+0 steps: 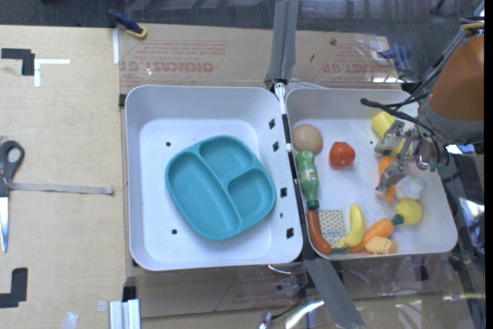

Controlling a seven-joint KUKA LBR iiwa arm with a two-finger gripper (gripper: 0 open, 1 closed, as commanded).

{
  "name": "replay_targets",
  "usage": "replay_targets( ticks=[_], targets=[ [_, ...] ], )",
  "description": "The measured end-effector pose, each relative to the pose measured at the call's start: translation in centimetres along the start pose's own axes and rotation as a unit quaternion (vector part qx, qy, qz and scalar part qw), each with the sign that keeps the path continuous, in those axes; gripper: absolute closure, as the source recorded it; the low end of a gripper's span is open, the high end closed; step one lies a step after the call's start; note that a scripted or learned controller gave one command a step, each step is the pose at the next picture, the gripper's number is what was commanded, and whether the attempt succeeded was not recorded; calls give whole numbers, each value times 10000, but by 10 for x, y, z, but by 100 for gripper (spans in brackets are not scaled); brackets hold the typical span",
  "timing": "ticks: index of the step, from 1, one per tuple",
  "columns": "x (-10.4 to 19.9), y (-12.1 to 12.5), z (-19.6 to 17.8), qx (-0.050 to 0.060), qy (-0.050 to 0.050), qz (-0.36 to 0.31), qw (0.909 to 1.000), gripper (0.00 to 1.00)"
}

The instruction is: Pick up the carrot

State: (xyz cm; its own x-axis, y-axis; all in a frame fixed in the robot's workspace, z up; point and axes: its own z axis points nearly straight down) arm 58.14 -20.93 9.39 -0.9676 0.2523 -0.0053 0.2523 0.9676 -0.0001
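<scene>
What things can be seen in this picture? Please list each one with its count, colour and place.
bins: 2, white, side by side on the bench
divided plate: 1, teal, in the left bin
carrot: 1, orange with green top, near the front of the right bin
banana: 1, yellow, beside the carrot
corn piece: 1, yellow, front edge of the right bin
tomato: 1, red, middle of the right bin
round brown item: 1, tan, right bin's back left
green bottle: 1, green, along the right bin's left wall
lemon: 1, yellow, right side
scissors: 1, grey, far left
arm: 1, orange band, from the right
gripper: 1, metallic, over the right bin
</scene>
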Motion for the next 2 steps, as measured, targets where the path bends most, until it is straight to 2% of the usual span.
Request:
replay_targets(
  ticks=[1,2],
  targets=[
    [-3,2,-11,1,-36,-25,10000,100],
    [81,73,-118,-5,-3,149,9999,100]
  ],
)
